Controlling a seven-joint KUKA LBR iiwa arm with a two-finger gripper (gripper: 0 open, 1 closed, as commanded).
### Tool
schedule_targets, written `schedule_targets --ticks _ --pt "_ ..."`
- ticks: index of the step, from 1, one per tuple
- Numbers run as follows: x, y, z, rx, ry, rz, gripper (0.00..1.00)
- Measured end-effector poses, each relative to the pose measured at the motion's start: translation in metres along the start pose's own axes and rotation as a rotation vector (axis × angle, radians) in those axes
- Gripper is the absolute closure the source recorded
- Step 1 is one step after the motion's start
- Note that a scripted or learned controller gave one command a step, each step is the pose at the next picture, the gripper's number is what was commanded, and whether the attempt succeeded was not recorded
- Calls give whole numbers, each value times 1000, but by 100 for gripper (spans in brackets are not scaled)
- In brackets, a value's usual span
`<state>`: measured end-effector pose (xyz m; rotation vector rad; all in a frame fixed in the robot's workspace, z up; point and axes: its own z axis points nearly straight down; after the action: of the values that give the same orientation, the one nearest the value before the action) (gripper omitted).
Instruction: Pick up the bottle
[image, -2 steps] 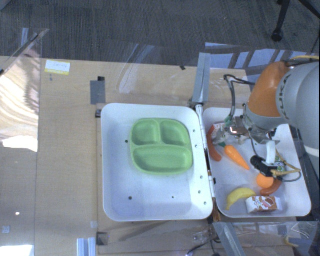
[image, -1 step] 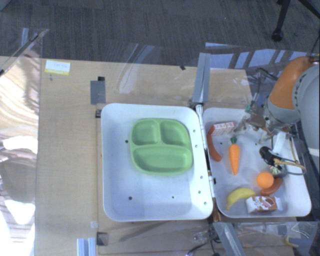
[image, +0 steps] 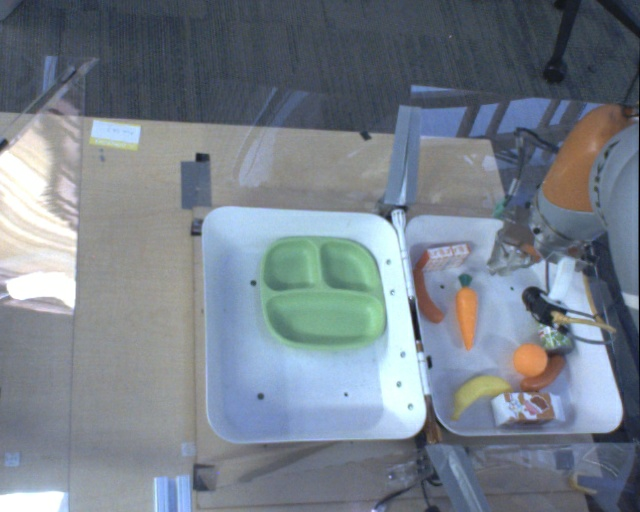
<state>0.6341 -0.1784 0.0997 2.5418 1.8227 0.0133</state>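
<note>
near the back of the right bin, a small red-and-white item that may be the bottle lies on its side beside a red sausage and a carrot, with the gripper just to its right, its grip impossible to tell.

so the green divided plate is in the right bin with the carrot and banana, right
Not quite. The camera view shows the green divided plate in the left bin, by itself. The carrot and banana do lie in the right bin.
</note>
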Motion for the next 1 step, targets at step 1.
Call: schedule_targets --ticks 1 --pt "-22 -55 -168 6 1 -90 100"
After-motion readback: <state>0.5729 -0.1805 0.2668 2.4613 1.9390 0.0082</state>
